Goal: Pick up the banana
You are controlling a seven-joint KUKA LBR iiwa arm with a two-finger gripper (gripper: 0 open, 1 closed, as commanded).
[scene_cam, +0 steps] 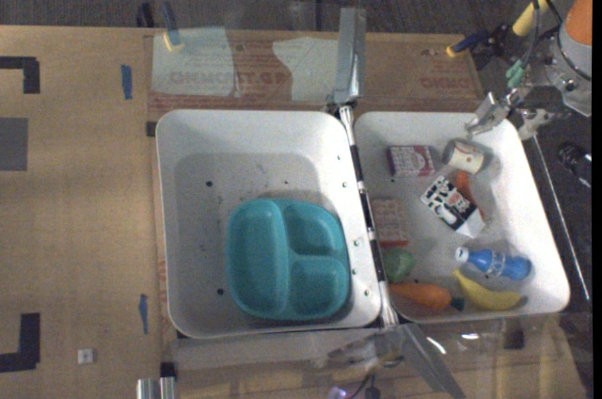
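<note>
The yellow banana (pixel 489 293) lies in the near right corner of the right bin (pixel 550 228), its curve against the front wall. A blue bottle (pixel 495 264) rests just behind it, touching or nearly touching. My gripper (pixel 508 119) hangs over the far right corner of the same bin, well behind the banana. It is open, with nothing between its fingers.
The right bin also holds an orange carrot (pixel 420 295), a green fruit (pixel 398 263), a black-and-white carton (pixel 450 201), a tan can (pixel 466 156), a small pink box (pixel 411 161) and a flat pink packet (pixel 388 220). A teal divided plate (pixel 287 259) sits in the left bin (pixel 188 152).
</note>
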